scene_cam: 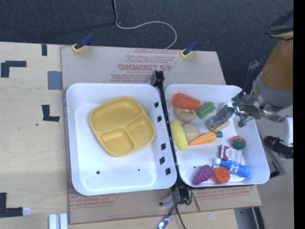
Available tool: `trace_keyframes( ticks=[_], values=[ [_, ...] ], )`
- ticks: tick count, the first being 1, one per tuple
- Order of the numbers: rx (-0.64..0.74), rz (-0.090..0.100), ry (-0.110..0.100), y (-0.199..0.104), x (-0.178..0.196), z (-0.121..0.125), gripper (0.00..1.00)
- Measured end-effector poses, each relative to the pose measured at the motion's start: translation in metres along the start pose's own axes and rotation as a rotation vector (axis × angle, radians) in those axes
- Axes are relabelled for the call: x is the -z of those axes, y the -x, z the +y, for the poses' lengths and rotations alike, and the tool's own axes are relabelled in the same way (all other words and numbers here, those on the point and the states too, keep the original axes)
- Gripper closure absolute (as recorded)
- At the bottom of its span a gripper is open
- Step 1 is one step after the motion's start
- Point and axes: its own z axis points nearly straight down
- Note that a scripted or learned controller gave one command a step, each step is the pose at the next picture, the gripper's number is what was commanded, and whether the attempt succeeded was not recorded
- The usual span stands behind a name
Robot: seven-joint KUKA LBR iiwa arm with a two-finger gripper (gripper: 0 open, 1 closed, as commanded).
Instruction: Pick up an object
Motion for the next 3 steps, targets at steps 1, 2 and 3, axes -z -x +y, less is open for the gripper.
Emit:
trace_keyframes(
  ticks=[1,2,3],
  values=[
    [-0.001,0.002,-0.005,-0.009,-0.172,-0.044,0.0],
    [0.003,-0.001,0.003,-0.043,-0.165,0.003,0.0],
    [0.004,0.001,0.003,-0.109,-0.061,-0.044,0.0]
  ],
)
